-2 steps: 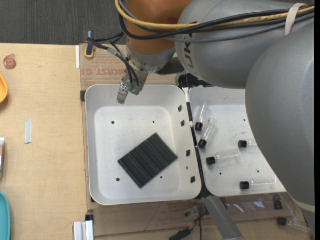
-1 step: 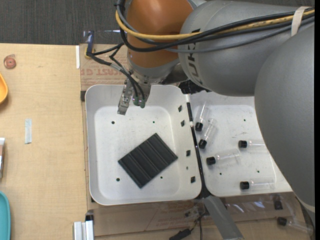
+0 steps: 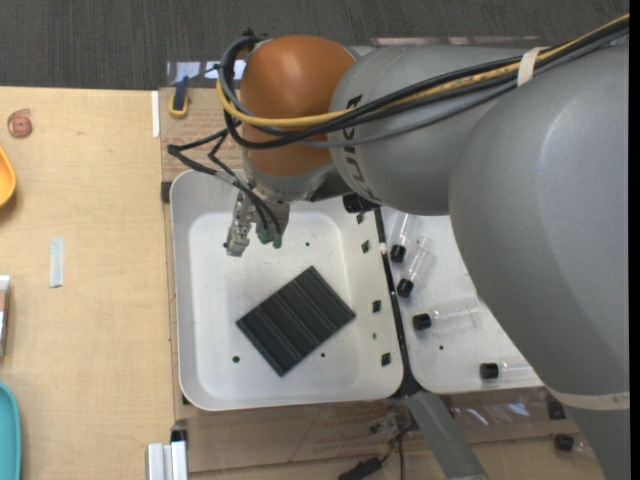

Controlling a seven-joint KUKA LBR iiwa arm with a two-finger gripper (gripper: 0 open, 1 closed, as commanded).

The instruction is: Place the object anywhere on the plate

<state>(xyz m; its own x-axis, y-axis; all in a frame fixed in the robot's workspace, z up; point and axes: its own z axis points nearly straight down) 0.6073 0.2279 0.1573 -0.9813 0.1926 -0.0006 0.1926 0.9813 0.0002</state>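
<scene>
Camera view: arm (image 3: pixel 480 118) enters from the right, crossing over the right bin (image 3: pixel 470 363), orange band sitting above the wrist. Gripper (image 3: pixel 252 236) hangs over the upper part of the left bin (image 3: pixel 200 298), fingers pointing down with a small gap between the tips; nothing visible between them. Dark ribbed plate (image 3: pixel 296 320) lies flat on the left bin floor, turned diagonally, below and slightly right of the gripper, apart from it. Right bin holds several clear tubes with black caps (image 3: pixel 440 318). Cannot tell which item is the object to be placed. Tan surface (image 3: pixel 80 268) lies left of the bins.
</scene>
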